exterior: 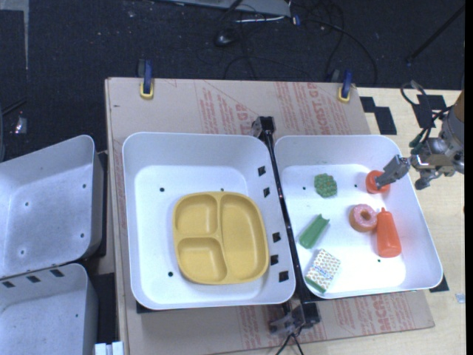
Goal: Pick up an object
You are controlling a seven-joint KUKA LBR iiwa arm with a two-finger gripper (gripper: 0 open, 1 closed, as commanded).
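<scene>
Gripper [393,170] at frame right, grip state unclear; center squarely over the red piece [376,181] before closing.

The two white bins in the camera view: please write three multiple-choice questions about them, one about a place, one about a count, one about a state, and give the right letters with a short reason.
1. Where does the yellow divided plate lie?
A. in the left bin
B. in the right bin
C. on the cardboard in front of the bins

2. How many compartments does the plate have?
A. two
B. three
C. five

3. How does the orange bottle rest in the right bin?
A. lying on the bin floor
B. hanging from the gripper
C. standing on the plate

Answers: 1 A, the plate sits on the floor of the left bin. 2 B, two upper sections and one lower section show. 3 A, it lies flat beside the pink doughnut, away from the gripper.
</scene>
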